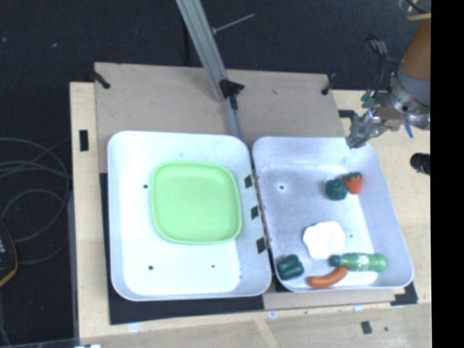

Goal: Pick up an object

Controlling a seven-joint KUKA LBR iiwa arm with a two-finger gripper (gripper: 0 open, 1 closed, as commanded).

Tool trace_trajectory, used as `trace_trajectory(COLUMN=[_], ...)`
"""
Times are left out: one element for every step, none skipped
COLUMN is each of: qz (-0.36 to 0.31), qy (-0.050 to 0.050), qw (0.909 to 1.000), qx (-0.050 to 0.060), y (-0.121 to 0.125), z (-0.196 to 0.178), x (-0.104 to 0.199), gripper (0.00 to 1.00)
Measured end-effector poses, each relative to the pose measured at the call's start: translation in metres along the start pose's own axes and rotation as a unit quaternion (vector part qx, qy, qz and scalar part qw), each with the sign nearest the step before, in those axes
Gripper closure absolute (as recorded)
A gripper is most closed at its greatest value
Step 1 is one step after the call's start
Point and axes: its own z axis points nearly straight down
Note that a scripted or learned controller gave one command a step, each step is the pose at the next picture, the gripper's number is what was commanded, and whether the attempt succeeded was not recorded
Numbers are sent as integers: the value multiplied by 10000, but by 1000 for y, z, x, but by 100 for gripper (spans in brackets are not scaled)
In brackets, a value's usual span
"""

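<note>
Two shallow white bins sit side by side on the tabletop (304, 107). The left bin (130, 216) holds a light green square plate (196, 201) lying flat near its middle. The right bin (290, 165) holds all the small things. Near its upper right lie a dark green rounded piece (335, 189) and, touching it on the right, a small orange-red piece (353, 183); what these two are is too small to tell. Lower down lies a white, roughly square lump (323, 238). Just below and to its right lies a green bottle (360, 262) on its side, its long axis running left to right across the view, with its pale neck end pointing left. Just beside it toward the near rim lies an orange sausage-shaped toy (326, 279), gently curved, its long axis also left to right with the right end tipped a little upward. At the near-left corner of this bin sits a dark green block (289, 267). The arm comes in from the right, and its tool (357, 138) hangs at the far right corner of the right bin, above the rim, well apart from the bottle and the sausage toy and near the two small pieces. Nothing shows between its tips; how far apart they stand cannot be made out.
</note>
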Motion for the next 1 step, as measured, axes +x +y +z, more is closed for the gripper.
trace_trajectory(qz=[-12], qy=[5], qw=[10000], qx=[22], y=[-14], z=[9], x=[42], gripper=[100])
